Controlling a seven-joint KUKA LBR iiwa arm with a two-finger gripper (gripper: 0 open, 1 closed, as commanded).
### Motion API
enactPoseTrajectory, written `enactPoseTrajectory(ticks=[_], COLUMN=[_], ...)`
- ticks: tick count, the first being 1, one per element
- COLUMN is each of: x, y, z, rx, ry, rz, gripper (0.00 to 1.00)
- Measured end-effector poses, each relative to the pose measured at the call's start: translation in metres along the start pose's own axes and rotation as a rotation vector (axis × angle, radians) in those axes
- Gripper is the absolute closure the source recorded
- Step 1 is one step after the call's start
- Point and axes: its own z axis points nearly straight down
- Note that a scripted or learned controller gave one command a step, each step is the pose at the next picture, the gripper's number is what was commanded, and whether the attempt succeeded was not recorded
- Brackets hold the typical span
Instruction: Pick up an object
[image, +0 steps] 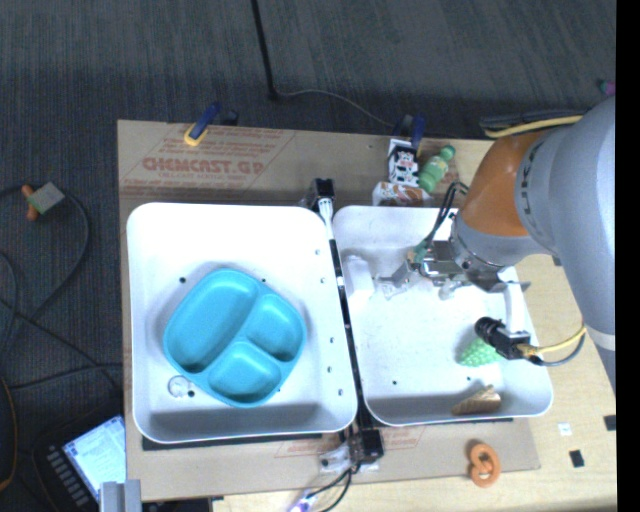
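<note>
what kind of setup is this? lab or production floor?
Looks like a lab grasping test bench rather than a production line. A board clamped down on grey carpet bears two white bins, one holding a blue divided plate, the other a small green toy. Loose cables trail across the floor.

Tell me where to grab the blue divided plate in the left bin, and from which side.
Grip the blue divided plate by its raised outer rim, coming straight down from above. It lies flat and open side up in the left bin, too wide to span, so one finger would probably go inside a compartment and one outside. The rim towards the right bin sits nearest the arm.
</note>
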Motion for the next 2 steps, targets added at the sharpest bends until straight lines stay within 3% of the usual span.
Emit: enactPoseTrajectory(ticks=[1,2], x=[0.02,-0.037], y=[-0.059,0.034], z=[0.033,0.033], rx=[-0.007,-0.007], ry=[-0.001,-0.003], rz=[0.002,0.0], gripper=[0.0,0.0])
